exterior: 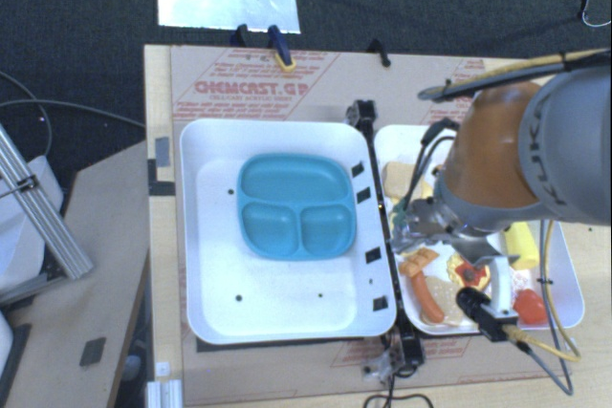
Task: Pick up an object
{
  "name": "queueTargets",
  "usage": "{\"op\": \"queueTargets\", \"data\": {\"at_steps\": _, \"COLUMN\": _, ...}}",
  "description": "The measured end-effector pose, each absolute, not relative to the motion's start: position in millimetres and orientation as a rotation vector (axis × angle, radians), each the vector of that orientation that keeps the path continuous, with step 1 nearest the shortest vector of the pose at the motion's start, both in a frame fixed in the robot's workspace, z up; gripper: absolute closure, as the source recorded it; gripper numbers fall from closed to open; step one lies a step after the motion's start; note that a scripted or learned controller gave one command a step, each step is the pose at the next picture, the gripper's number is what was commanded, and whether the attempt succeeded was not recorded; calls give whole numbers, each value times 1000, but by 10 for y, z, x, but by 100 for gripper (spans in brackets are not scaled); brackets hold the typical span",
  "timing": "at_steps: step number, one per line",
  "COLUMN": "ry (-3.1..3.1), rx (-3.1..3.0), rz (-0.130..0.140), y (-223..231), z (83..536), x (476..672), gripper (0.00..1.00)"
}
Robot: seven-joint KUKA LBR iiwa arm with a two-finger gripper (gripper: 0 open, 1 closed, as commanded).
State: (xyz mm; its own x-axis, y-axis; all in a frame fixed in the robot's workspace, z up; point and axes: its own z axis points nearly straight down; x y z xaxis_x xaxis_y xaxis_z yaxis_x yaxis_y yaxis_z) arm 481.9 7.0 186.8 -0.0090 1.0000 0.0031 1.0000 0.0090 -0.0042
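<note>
The arm's orange-banded wrist hangs low over the right bin. My gripper points down near that bin's left wall, mostly hidden under the wrist. Around it lie toy foods: an orange sausage-shaped piece, a pale round slice, a red and yellow piece, a yellow piece, a red piece and a pale yellow piece. I see nothing lifted clear of the bin floor.
The left bin holds a blue divided plate. A black-clipped divider separates the two bins. Cables trail off the right bin's front edge. A metal frame stands at the far left.
</note>
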Motion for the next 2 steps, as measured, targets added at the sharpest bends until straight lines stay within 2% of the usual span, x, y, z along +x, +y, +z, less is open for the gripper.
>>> {"op": "queueTargets", "data": {"at_steps": 1, "ry": -2237, "rx": -2209, "rz": -11, "y": 862, "z": 2417, "x": 4872, "gripper": 100}}
{"op": "queueTargets", "data": {"at_steps": 2, "ry": -2235, "rx": -2213, "rz": -12, "y": 1536, "z": 3296, "x": 4874, "gripper": 100}}
